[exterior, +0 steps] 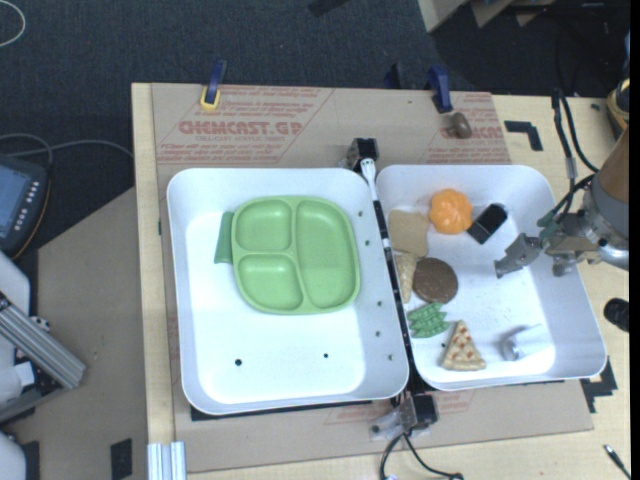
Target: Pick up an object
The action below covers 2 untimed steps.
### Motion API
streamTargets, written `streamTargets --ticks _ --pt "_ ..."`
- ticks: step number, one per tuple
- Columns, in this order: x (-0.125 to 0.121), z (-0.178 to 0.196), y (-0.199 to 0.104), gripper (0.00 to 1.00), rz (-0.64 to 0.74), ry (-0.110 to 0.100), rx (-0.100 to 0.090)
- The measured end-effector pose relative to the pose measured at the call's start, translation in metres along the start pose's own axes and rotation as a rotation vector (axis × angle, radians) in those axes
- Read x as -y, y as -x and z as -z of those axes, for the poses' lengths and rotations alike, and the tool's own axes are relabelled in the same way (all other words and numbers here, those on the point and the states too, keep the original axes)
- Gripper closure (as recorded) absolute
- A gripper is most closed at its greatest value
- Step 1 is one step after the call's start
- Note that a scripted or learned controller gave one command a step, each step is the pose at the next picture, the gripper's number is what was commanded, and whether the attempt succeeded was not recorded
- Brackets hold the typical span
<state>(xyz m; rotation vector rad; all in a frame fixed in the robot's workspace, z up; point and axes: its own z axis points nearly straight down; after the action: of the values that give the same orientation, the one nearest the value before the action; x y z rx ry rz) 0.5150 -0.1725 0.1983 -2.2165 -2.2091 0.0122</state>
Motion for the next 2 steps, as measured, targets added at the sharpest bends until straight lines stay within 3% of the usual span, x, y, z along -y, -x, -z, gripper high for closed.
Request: streamTargets --ticks 1,2 --pt "-0.003 0.008 0.0 0.0 0.004 0.014 0.003" --pt "-0.002 -0.056 -0.004 0.0 0.003 0.008 0.0"
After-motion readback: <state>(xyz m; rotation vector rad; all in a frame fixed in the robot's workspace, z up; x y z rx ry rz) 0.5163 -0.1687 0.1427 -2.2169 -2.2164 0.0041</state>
